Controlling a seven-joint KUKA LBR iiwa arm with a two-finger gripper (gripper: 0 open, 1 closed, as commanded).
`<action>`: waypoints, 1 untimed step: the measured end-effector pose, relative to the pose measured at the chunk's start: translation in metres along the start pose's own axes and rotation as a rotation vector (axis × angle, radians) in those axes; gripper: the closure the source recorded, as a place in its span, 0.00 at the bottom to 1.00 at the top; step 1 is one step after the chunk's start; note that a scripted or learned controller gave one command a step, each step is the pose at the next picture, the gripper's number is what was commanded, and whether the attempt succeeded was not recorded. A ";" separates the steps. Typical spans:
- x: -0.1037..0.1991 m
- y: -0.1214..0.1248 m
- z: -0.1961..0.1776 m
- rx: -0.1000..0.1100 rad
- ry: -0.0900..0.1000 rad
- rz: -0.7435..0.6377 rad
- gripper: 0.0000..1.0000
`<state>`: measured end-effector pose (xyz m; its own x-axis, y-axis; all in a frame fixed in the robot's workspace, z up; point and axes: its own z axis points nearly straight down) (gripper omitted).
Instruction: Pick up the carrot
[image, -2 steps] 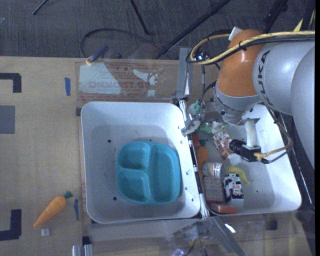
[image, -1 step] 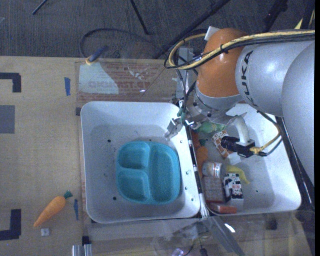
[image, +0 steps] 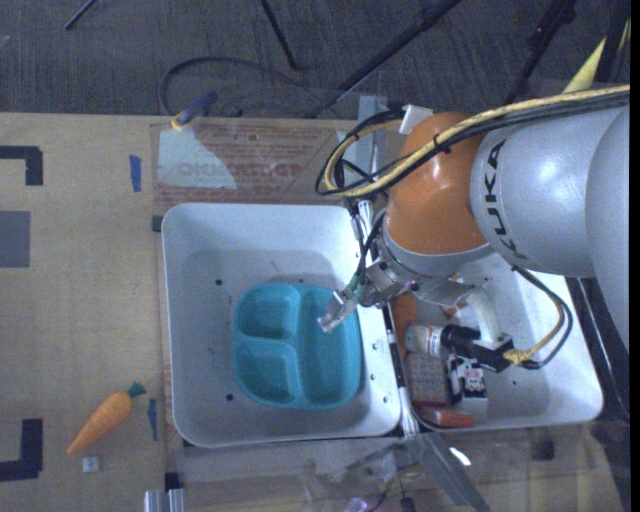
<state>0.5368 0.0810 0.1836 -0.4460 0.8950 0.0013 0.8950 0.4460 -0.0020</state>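
The arm's orange wrist band sits closest to my camera, bulking over the seam between the two bins, and below it my jaws hang over the upper right corner of the teal divided tray in the left white bin. From this angle I can't tell whether the jaws are open or closed; nothing I can make out sits between them. Moving outward, the right white bin holds a small bottle and a few other pieces I can't identify under the wrist. The carrot is not in either bin: it lies on the desk, left of the left bin and well apart from the jaws, green top pointing up and to the right. My worry is reach. The carrot sits outside the bin wall on the far side from the arm, so a descent planned for the bin would land on the tray instead. It also lies flat at a slant, so a misaligned closure could roll it further away.
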 end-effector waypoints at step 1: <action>-0.023 0.053 -0.024 -0.003 -0.002 -0.120 0.00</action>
<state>0.5951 0.0838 0.2073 -0.5502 0.8351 -0.0008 0.8351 0.5502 0.0014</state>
